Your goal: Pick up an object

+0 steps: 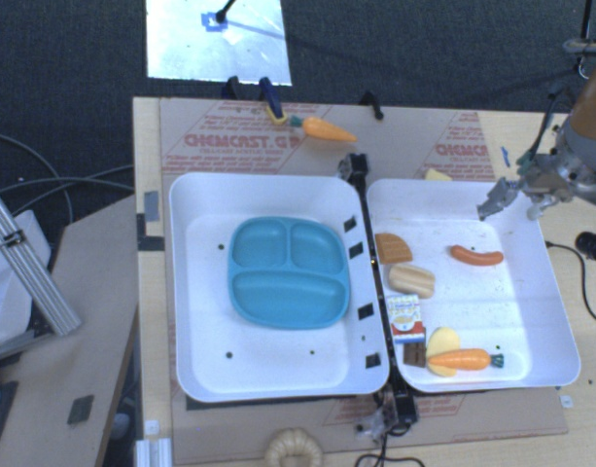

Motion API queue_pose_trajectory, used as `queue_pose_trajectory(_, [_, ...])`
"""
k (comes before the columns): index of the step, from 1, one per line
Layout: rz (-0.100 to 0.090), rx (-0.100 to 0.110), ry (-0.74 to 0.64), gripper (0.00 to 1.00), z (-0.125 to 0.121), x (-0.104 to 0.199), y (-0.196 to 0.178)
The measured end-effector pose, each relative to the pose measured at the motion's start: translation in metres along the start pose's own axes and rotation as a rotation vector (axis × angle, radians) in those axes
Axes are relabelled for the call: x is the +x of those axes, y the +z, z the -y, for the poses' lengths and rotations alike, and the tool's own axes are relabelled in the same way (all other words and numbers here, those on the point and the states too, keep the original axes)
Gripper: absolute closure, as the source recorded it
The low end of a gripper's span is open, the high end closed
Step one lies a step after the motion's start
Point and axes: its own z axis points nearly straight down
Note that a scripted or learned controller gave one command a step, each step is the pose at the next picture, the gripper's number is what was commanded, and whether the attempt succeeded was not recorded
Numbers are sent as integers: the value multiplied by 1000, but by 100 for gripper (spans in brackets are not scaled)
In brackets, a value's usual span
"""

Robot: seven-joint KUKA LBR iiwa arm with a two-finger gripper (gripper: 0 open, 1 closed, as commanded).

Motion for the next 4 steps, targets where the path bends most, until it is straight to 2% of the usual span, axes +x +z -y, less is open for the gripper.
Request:
queue_pose_trajectory(1, [3, -12, -3, 0, -3, 0, -8])
queue_pose_trajectory(4, [3, -9, -5, 0, -1, 8, 121])
